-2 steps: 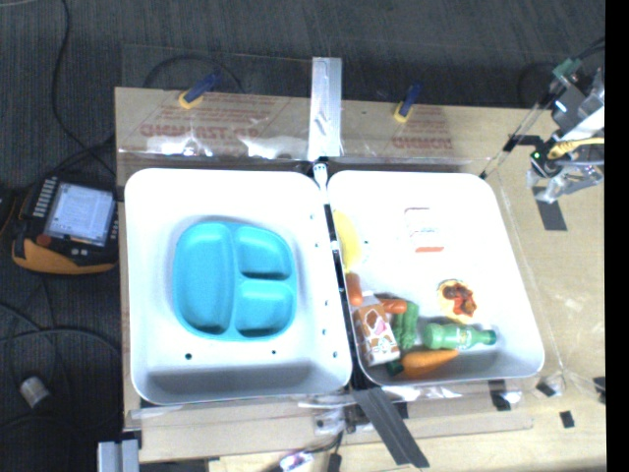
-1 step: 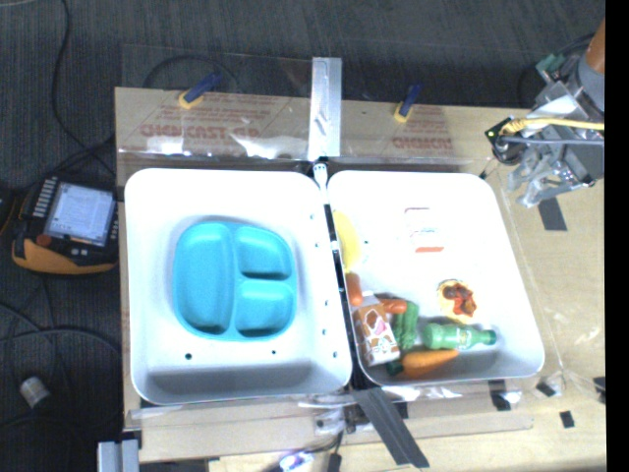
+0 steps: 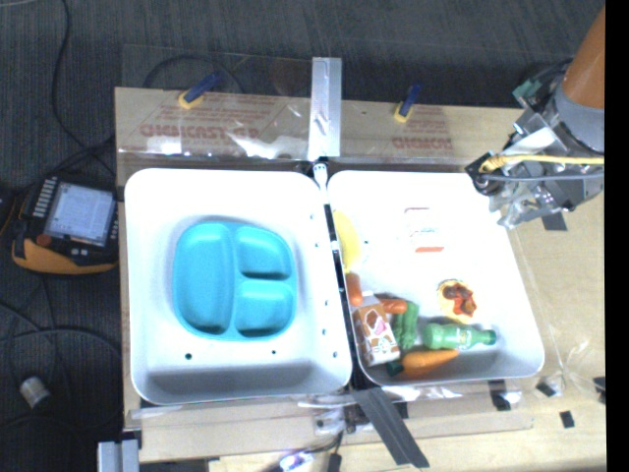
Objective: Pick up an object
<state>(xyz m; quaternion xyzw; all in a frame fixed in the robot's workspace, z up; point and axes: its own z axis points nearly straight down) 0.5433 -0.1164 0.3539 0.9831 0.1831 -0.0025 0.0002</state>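
Claw (image 3: 526, 190), finger state untellable, hovers at right bin's (image 3: 511, 264) far-right rim; green bottle (image 3: 454, 337) packed against carrot (image 3: 429, 361) — crowding could spoil a grab.

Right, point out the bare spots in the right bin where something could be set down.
The right bin has bare floor across its upper half, bordered by the banana on the left. The lower part is crowded: green bottle, carrot, small carton. In the left bin, the blue tray fills the middle.
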